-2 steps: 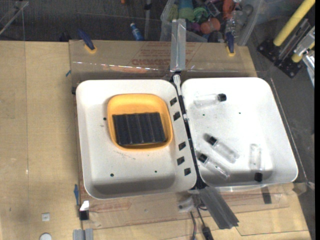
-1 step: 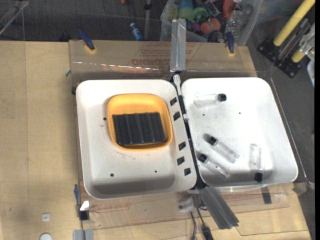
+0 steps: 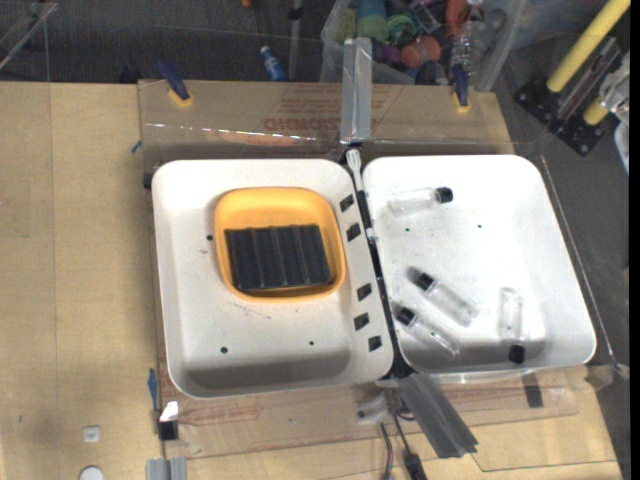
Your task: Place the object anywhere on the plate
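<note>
An orange plate (image 3: 232,213) lies in the left white bin (image 3: 190,308), and a dark ribbed rectangular block (image 3: 277,256) rests flat on it. In the right white bin (image 3: 500,208) lie several clear vials with black caps: one near the back (image 3: 418,200), two near the middle (image 3: 440,295) (image 3: 424,329), and one at the front right (image 3: 510,321).
A metal divider bar (image 3: 356,93) runs from the back between the bins, with black tabs (image 3: 360,268) along the seam. Blue clamps (image 3: 176,83) hold a clear sheet at the back. A box of coloured toys (image 3: 420,8) stands behind the bench.
</note>
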Motion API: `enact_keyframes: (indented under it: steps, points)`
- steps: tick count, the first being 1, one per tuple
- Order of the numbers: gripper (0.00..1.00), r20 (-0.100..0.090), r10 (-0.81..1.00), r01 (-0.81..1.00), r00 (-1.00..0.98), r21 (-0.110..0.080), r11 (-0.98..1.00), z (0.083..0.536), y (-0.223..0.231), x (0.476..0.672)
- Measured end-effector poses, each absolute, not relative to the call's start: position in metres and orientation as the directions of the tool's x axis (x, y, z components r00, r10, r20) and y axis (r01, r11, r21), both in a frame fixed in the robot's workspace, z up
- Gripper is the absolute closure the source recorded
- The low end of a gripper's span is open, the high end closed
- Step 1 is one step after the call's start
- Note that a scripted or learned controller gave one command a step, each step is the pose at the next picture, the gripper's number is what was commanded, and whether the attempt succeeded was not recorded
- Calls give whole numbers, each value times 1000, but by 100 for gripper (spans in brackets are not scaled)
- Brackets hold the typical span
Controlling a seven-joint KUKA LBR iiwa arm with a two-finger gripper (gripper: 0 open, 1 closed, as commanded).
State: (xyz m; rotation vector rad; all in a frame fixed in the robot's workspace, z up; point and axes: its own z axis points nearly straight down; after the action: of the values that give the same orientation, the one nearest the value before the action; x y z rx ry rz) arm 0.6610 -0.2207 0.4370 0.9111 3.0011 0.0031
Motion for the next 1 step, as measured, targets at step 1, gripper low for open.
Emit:
enact_keyframes:
  steps: [1]
  points:
    - [100,-6,327,327,-945,2,945,437,-221,660]
